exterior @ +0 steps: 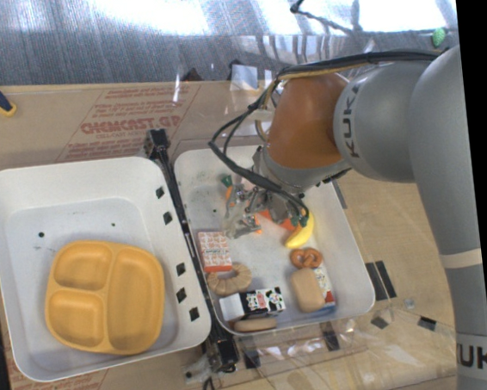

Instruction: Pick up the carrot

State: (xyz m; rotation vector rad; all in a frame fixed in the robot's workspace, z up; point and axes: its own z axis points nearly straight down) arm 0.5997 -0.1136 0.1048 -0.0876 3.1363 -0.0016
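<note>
The left white plastic bin (8, 258) carries a yellow three-compartment tray (105, 295) toward its near edge. In the right white bin (354, 260), the grey KUKA arm (392, 122) — orange band (306, 127) above the wrist — bends down over the far half. Its gripper (249, 211) sits there; whether the fingers are spread, I cannot tell. The orange carrot (274, 219) lies just beside it, a yellow banana (301, 231) touching.
</note>
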